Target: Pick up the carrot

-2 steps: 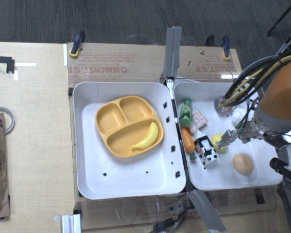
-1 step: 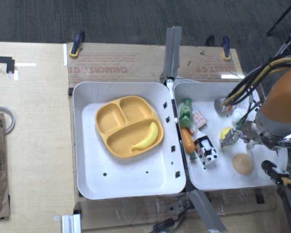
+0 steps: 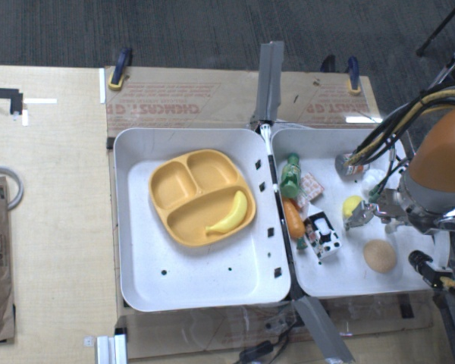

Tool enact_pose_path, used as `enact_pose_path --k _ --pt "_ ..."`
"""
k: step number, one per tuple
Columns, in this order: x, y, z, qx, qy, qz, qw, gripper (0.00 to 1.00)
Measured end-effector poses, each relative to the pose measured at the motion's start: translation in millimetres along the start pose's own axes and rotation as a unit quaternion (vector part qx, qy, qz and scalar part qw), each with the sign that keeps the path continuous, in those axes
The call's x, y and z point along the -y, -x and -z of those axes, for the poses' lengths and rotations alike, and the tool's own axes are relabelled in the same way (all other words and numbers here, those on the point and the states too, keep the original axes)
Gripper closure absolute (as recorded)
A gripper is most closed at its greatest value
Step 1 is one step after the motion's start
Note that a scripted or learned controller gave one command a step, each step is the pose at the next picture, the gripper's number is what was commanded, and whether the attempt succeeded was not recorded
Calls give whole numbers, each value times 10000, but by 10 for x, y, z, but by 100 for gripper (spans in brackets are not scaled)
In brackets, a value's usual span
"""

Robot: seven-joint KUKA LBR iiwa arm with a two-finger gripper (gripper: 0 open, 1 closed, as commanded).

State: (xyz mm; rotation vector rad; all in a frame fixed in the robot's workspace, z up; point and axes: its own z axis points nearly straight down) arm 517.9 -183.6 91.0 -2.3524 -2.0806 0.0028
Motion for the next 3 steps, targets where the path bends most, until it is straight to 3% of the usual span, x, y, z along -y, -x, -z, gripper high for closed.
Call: enact_pose_path --k 1,2,3 --pt "413 -8 3 -1 3 1177 9931 0" --pt "402 38 385 3 10 2307 9730 0" --pt "205 198 655 6 13 2921 9564 0"
